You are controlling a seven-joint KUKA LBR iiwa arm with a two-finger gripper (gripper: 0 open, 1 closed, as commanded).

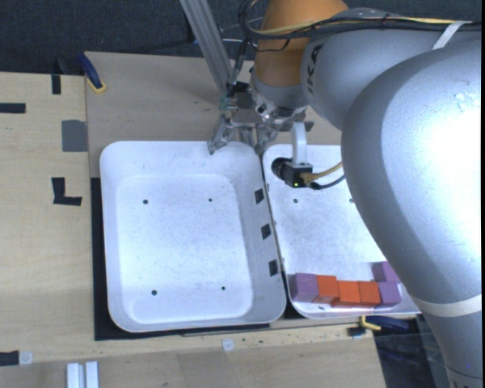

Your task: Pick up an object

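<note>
With its two-finger gripper point(241, 138) spread and holding nothing above the left shallow white bin's point(117, 217) far rim, the arm seems between grasps, and must next cross to the purple and orange blocks point(346, 288) in the right shallow white bin point(323, 225)

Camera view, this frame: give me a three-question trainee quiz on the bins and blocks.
1. True or false: the purple and orange blocks lie in the right bin.
2. The tool is over which place? A) the left bin's near edge B) the bins' far edge C) the blocks
3. Fill in: the left bin has ___ dark dots on its floor.

Key: 1 true; 2 B; 3 four.
</note>
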